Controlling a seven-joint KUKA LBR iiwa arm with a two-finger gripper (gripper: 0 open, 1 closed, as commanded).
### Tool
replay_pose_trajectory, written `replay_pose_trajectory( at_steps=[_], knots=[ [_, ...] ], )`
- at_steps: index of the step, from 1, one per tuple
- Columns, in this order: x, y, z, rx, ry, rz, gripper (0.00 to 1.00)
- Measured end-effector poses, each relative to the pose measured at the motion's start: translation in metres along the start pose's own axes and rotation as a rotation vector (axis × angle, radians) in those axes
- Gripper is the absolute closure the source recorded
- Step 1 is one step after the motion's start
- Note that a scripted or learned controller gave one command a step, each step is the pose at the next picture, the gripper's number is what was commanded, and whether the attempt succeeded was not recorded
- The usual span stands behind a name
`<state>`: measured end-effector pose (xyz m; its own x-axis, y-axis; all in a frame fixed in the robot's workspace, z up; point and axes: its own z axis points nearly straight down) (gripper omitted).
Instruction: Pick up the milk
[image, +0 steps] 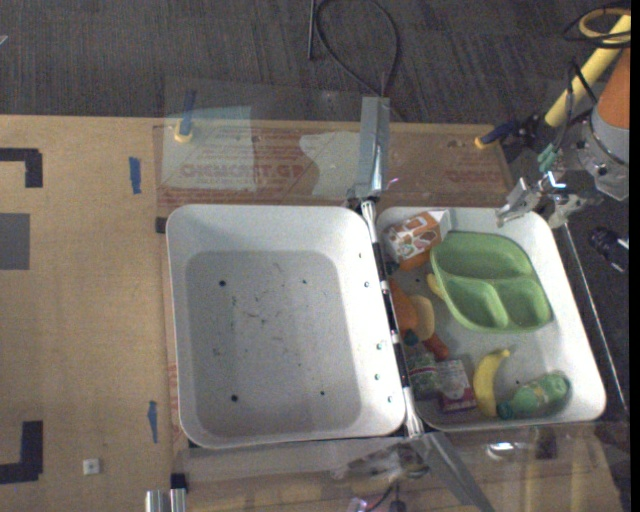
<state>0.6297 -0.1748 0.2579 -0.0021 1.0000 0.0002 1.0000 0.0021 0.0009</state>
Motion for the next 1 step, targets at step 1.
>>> replay_pose_trajectory(
  at_steps=[1],
  knots=[
    [-0.0493,-0.0117,-0.0948,-0.003,-0.003,-0.103,0.00]
  ],
)
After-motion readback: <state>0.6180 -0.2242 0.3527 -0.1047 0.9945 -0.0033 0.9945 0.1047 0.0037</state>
